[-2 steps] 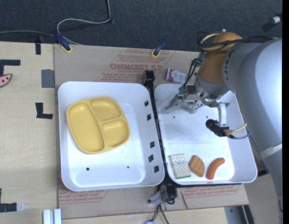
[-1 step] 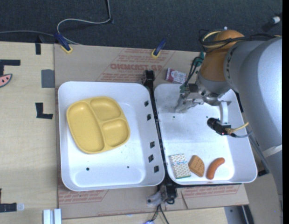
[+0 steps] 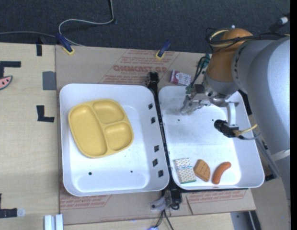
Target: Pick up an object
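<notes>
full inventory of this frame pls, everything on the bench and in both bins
bins: 2, white, side by side on the cardboard
tray: 1, yellow, three compartments, in the left bin
packet: 1, pale with green print, near edge of the right bin
cracker: 1, tan, right bin, right of the packet
sausage: 1, orange-red, right bin, right of the cracker
wrapper: 1, dark red and white, on the cardboard behind the right bin
clips: 2, blue and yellow, far edge of the cardboard
cardboard: 1 sheet, brown, under both bins
cable: 1, pale, on the dark floor beyond the bench
arm: 1, grey with orange band, over the right bin
gripper: 1, metallic, over the far part of the right bin
</notes>
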`<move>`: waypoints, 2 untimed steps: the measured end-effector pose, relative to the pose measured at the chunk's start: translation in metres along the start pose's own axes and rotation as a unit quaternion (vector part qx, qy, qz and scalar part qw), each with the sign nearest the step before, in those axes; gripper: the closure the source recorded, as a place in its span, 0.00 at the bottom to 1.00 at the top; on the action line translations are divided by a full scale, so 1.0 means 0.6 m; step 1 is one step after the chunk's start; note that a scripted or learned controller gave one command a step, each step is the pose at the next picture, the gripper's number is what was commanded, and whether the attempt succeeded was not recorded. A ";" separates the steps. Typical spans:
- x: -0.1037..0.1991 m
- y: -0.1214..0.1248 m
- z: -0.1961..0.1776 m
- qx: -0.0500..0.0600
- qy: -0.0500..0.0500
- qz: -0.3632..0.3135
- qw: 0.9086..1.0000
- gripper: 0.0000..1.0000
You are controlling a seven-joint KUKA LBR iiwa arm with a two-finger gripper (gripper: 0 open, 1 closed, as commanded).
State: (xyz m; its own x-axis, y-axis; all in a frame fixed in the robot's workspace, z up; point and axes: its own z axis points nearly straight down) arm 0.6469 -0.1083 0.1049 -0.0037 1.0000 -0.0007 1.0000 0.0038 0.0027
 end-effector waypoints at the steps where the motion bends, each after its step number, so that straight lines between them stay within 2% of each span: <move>1: 0.001 0.000 -0.015 0.000 0.001 0.000 1.000 1.00; 2: 0.136 -0.088 -0.133 0.002 0.001 0.000 1.000 1.00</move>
State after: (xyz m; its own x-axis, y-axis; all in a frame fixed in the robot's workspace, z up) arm 0.5936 -0.0266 0.1843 -0.0031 1.0000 0.0015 1.0000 0.0031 -0.0012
